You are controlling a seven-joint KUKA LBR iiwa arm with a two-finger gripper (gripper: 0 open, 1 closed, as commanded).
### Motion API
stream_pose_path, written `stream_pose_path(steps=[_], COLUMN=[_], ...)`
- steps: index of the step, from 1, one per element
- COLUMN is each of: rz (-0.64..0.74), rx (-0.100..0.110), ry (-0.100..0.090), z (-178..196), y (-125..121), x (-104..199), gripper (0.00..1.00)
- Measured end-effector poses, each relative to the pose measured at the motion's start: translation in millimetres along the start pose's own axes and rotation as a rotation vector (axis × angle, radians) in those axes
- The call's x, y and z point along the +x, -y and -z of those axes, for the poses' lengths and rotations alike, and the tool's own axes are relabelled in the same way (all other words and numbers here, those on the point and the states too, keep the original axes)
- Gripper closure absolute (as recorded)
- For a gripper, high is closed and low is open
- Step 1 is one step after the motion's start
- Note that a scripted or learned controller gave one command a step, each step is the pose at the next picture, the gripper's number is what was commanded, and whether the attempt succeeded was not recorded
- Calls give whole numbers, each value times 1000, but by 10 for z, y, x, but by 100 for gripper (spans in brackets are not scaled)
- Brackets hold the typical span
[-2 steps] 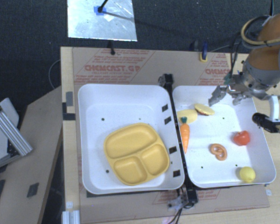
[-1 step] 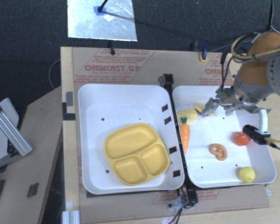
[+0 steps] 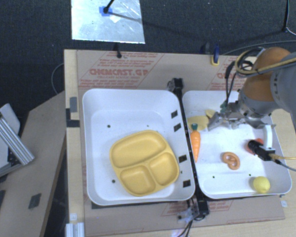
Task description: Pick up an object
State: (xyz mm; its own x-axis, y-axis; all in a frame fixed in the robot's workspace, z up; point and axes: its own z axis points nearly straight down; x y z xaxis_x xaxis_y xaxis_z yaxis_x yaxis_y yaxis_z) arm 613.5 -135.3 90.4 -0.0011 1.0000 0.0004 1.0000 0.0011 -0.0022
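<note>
Red print on the brown board (image 3: 153,63) under the bins reads "CHEMCAST GP". It runs along the far edge, beyond and to the left of the gripper (image 3: 215,122). More of the same red lettering shows on the strip beyond the gripper, but it is cut off and cannot be read.

The gripper hangs over the far part of the right bin (image 3: 222,184). From this view I cannot tell how far apart it stands or whether it has hold of anything.

Just beside the gripper, on its left, lies a pale yellow piece (image 3: 199,122); whether the two touch is unclear. A carrot (image 3: 195,143) lies a little further left and nearer the camera, against the wall shared by the bins. Its long axis runs from far to near, with the green top at the far end and the orange tip pointing to the near edge.

A pretzel (image 3: 231,160) lies flat near the gripper, on its camera side. A lemon (image 3: 261,183) sits well apart from it, in the near right corner. The left bin (image 3: 118,107), well to the gripper's left, holds a yellow three-part tray (image 3: 144,162).
</note>
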Motion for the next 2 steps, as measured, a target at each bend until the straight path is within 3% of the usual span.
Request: stream_pose_path(steps=[1, 2], rz=[0, -1], rx=[-5, -7], ry=[1, 1], z=[141, 702], y=[-14, 75], x=[-5, -18], gripper=[100, 100])
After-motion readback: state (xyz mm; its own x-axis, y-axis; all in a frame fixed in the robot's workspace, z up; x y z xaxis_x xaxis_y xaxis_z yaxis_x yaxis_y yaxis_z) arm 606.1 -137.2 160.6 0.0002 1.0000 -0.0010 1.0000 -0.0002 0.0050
